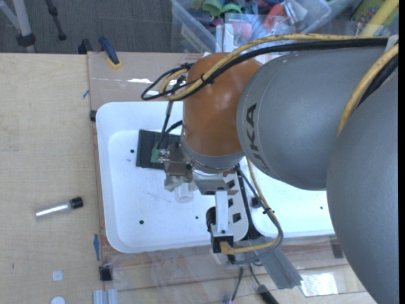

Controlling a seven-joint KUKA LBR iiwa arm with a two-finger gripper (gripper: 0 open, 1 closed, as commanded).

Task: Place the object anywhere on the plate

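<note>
The pincer [178, 177] hangs low over the left bin [126, 233], and I cannot tell its spread or whether it carries anything. The black square plate [145, 145] lies just at its eleven o'clock (likely the placing approach), so the next move calls for a short shift there.
</note>
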